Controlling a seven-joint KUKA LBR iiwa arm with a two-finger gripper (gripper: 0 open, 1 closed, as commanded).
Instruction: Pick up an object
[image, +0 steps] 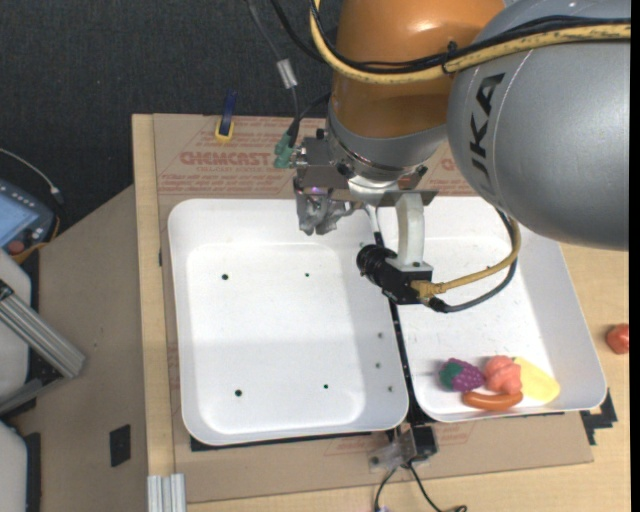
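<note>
gripper (320, 212): hanging over the far edge of the left bin (200, 300), near that bin's far right corner. from above it reads as a dark metallic cluster below my wrist flange; i cannot tell its state from this slant. nothing is visible between its tips.

arm (420, 90): orange band and grey link fill the upper right, reaching in across the right bin (575, 300).

targets: a small huddle of toys in the near corner of the right bin — purple grapes (461, 375), a pink-orange piece (503, 373), a yellow piece (540, 383), and a red-orange sausage shape (492, 400) lying just in front of them, all touching or nearly so.

relation: the huddle lies well apart from the gripper, toward the near side and to the camera's right, across the divider between the bins.

long axis: the sausage shape runs roughly left-right in the view, along the bin's near wall.

judgement: the next move needs a travel over the divider before any descent. the pieces crowd each other and sit close to the wall, so a clean pinch on one item looks awkward.

also seen: a red-orange object (620, 338) on the bench outside the right bin.
</note>
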